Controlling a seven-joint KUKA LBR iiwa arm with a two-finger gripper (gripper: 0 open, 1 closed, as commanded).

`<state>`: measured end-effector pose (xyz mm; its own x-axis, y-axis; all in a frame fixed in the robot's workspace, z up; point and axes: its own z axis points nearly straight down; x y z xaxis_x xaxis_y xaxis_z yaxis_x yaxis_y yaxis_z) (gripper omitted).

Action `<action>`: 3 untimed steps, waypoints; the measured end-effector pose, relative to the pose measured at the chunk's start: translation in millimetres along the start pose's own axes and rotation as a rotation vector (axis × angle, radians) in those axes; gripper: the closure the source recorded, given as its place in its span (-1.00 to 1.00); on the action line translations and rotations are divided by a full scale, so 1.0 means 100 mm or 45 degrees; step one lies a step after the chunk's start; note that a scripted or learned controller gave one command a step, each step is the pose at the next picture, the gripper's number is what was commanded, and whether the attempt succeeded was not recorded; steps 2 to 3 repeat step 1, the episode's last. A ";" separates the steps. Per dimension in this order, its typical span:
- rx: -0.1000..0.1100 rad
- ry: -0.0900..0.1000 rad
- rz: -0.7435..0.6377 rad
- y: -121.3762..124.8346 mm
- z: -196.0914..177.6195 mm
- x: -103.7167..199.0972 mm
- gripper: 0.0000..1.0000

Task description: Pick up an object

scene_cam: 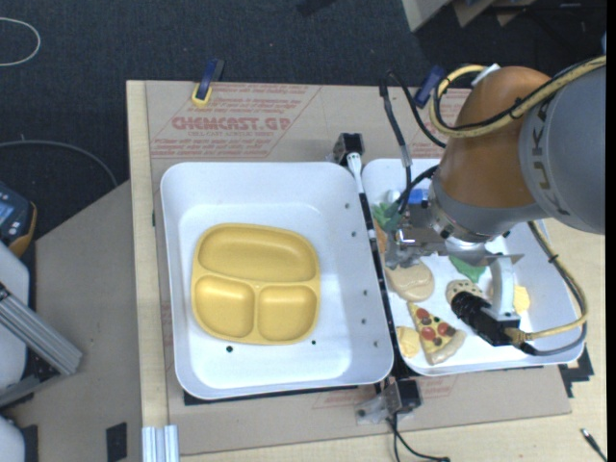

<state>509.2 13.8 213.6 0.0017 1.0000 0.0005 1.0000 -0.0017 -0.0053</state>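
My tool (402, 243) hangs low in the right bin (568, 349) over a tan cookie (414, 280); whether it is apart or together, I cannot tell. With the pizza slice (435, 333) just beside the cookie, I judge I may nudge both and lift nothing.

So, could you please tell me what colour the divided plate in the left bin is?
Yellow: the divided plate shows best in the camera view.

Bright, even light (soft shadows), sharp focus
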 end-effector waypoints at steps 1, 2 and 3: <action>-0.010 -0.001 -0.005 0.05 -0.12 0.13 1.00; -0.010 -0.001 -0.005 0.05 -0.12 0.13 1.00; -0.010 -0.001 -0.005 0.05 -0.12 0.13 1.00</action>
